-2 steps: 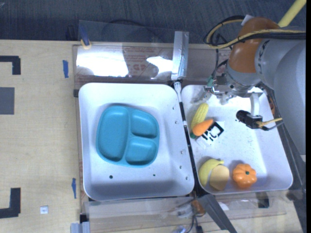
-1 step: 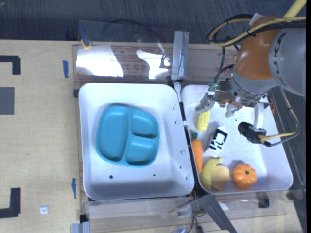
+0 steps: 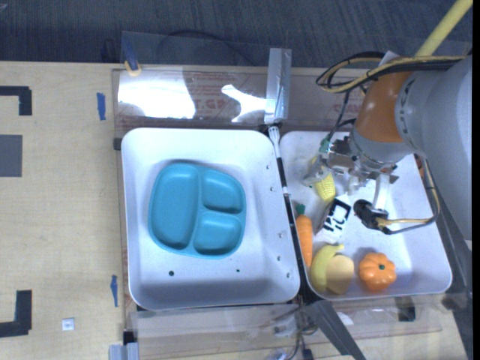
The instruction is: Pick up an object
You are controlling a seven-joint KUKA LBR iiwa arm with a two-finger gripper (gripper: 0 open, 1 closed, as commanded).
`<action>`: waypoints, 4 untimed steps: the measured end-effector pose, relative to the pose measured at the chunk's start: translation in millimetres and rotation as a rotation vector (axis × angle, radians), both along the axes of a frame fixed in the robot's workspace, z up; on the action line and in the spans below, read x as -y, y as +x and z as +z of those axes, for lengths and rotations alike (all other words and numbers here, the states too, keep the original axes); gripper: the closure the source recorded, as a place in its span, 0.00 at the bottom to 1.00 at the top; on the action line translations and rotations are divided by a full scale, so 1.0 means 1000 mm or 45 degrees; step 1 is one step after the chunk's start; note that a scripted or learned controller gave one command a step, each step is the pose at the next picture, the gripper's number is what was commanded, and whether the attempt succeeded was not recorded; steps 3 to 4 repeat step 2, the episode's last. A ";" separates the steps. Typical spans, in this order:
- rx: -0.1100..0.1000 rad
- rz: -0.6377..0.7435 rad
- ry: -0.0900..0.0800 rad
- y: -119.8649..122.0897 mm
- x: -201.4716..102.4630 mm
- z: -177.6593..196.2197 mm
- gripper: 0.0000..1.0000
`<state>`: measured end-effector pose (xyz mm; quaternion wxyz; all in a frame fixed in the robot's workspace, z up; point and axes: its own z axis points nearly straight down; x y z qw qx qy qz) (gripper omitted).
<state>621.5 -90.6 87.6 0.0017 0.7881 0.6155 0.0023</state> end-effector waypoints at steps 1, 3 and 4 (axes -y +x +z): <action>0.003 0.001 0.000 0.001 0.000 0.011 1.00; 0.002 0.062 0.004 -0.003 -0.111 0.114 1.00; 0.002 0.062 0.004 -0.003 -0.111 0.114 1.00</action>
